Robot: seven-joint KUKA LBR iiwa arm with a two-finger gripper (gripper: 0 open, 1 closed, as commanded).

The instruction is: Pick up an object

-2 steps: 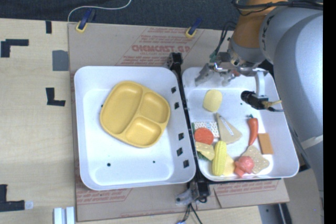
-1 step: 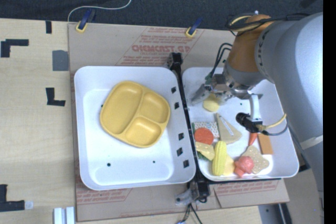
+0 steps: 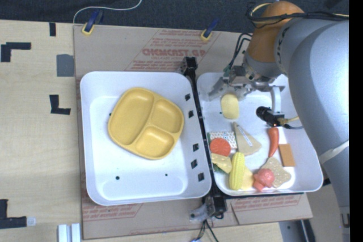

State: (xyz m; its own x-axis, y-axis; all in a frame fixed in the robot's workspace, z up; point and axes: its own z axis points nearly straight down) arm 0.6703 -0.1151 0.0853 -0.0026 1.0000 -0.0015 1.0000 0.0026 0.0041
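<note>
My gripper (image 3: 231, 86) hangs over the far left part of the right bin (image 3: 309, 162), under the orange band of the arm. A pale yellow, egg-shaped object (image 3: 229, 106) sits right at the gripper's lower end, touching or nearly touching it. I cannot tell whether it is gripped or resting on the bin floor. Nearer in the same bin lie a red tomato (image 3: 221, 147), a corn cob (image 3: 238, 170), a red chili (image 3: 273, 141), a pale wedge (image 3: 247, 141), an orange block (image 3: 286, 155) and a pink piece (image 3: 262, 178).
The left bin (image 3: 91, 122) holds a yellow divided plate (image 3: 146, 122). A black divider (image 3: 195, 122) runs between the bins. The grey arm (image 3: 320, 82) covers the right bin's far right side. Blue clamps (image 3: 91, 22) pin the cardboard sheet at the back.
</note>
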